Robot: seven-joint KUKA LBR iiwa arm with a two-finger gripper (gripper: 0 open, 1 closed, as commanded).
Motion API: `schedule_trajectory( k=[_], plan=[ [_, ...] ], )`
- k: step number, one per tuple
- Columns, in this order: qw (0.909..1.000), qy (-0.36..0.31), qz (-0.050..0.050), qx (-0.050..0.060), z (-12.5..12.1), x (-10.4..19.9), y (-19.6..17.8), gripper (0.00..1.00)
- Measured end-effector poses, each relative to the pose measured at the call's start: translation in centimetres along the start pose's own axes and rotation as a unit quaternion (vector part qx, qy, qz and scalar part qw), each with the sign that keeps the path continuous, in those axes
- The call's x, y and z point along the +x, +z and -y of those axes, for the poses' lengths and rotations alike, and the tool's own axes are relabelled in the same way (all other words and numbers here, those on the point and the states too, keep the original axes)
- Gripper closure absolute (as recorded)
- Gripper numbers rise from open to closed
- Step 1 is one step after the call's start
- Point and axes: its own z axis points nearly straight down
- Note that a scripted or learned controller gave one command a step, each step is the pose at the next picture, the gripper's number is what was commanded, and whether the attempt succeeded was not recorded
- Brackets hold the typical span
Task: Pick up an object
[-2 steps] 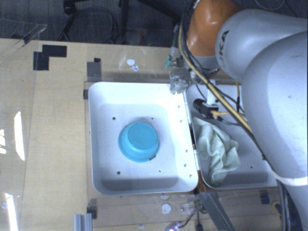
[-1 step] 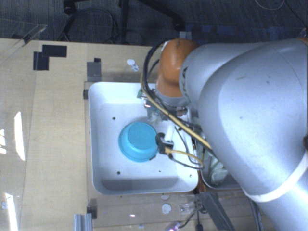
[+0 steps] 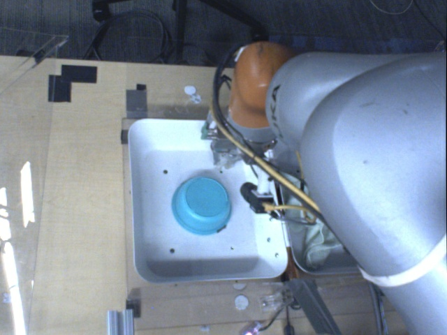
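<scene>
A round blue bowl [image 3: 202, 205] lies in the middle of the left white bin [image 3: 150, 187], apparently upside down. My gripper [image 3: 225, 153] hangs over the back right part of that bin, just beyond the bowl's far right edge and apart from it. The orange band [image 3: 255, 82] and the grey arm [image 3: 363, 159] cover the gripper's upper part. Nothing shows in the gripper's grasp.
The right bin [image 3: 307, 260] is mostly hidden under the arm; a pale crumpled thing [image 3: 320, 244] lies in its near left corner. Yellow and black cables [image 3: 279, 187] run along the wrist above the wall between the bins. A clear panel [image 3: 28, 173] lies on the bench at the left.
</scene>
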Motion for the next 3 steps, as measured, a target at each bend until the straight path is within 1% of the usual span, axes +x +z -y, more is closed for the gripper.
schedule_trajectory(
  k=[1,2,3],
  plan=[
    [0.9903,0.139,0.000,0.000,0.8,-6.2,-7.5,1.00],
    [0.9926,0.122,0.001,0.001,-1.0,-0.9,0.7,1.00],
    [0.9758,0.218,0.000,-0.001,0.9,-6.9,-12.2,1.00]
  ],
)
